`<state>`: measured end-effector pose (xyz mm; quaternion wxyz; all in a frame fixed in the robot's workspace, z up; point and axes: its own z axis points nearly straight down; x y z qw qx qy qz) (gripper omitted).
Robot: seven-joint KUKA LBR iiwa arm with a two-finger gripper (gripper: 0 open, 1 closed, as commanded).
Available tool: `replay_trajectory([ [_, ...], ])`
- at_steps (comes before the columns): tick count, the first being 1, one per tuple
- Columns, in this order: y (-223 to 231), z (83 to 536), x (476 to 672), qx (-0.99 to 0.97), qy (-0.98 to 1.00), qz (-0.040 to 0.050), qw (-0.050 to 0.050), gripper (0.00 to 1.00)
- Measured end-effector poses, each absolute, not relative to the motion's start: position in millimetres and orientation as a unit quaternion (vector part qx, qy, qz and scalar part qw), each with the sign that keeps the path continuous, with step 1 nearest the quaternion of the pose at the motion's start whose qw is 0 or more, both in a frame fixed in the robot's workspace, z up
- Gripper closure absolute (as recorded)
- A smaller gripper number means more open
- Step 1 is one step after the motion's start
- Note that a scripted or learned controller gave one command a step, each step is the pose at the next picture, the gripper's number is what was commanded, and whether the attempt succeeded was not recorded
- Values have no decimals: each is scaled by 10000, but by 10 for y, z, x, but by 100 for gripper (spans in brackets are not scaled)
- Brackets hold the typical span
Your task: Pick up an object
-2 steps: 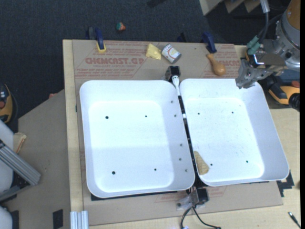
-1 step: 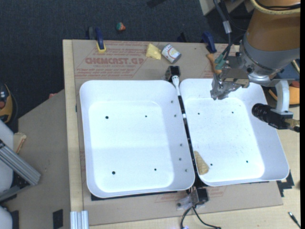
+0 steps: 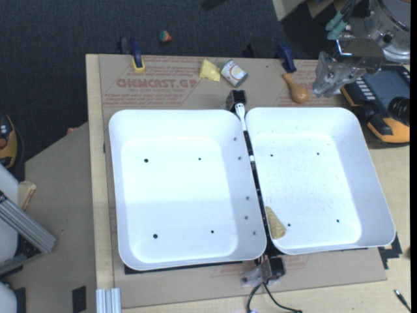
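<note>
The gripper (image 3: 332, 77) hangs up at the top right, over the brown board (image 3: 195, 80) just past the right bin's (image 3: 365, 175) far rim — fingers look slightly apart with nothing between them. A tan scrap (image 3: 276, 225) sits in the right bin's near-left corner, against the wall. Outside the bins on the board: a yellow piece (image 3: 210, 71), a small white box (image 3: 234, 73) and an orange-brown wooden thing (image 3: 296, 89) just beside the fingers. The left bin (image 3: 124, 175) sits alongside.

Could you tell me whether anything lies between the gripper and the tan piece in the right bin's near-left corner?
Nothing visible does. The gripper hangs beyond the right bin's far rim, and bare bin floor lies between it and the tan piece.
</note>
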<state>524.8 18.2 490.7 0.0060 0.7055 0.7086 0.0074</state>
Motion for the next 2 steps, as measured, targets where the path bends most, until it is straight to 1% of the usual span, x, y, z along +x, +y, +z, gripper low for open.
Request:
replay_trajectory([
  [1, 271, 3529, 4821, 7074, 7067, -62, -59, 100],
  [2, 758, 4562, 4866, 7050, 7092, 50, 32, 100],
])
